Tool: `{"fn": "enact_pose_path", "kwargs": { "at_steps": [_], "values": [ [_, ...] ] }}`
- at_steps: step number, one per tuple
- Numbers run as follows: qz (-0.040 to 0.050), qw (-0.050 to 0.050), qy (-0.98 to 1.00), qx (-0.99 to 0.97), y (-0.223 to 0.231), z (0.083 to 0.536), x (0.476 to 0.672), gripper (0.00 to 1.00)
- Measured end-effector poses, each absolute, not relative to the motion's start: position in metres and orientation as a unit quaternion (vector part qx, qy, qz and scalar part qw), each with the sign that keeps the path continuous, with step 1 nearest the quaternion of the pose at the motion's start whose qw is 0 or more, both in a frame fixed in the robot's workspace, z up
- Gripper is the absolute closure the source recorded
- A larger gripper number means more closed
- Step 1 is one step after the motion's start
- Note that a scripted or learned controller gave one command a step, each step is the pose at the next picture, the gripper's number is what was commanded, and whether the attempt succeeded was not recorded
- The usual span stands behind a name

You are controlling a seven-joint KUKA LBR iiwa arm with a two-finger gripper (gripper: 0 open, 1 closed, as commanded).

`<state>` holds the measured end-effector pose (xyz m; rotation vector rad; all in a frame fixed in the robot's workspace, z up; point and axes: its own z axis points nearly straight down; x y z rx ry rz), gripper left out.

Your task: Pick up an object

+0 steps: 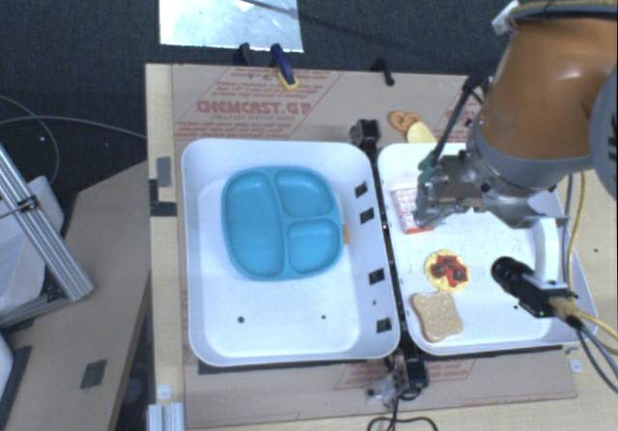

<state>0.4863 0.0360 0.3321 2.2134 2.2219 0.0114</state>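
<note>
My gripper (432, 210) hangs low over the upper left part of the right bin (483, 340), right above a white and red packet (406, 209) that lies against the bin's left wall. The arm's grey wrist and orange band cover the bin's upper right. Nearer the front lie a small pizza-like disc with red topping (447, 270) and a slice of toast (437, 315). A yellow piece (420, 133) peeks out at the bin's far edge.
The left bin (212, 323) holds a blue divided plate (282, 221). A black clip-lined divider (379, 226) runs between the bins. A small brown cookie-like thing (403, 120) lies on the cardboard behind the right bin.
</note>
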Motion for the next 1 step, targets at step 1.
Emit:
{"fn": "enact_pose_path", "kwargs": {
  "at_steps": [1],
  "values": [
    [0.0044,0.003,0.710,0.705,0.0623,0.4031,0.4874,1.00]
  ]
}}
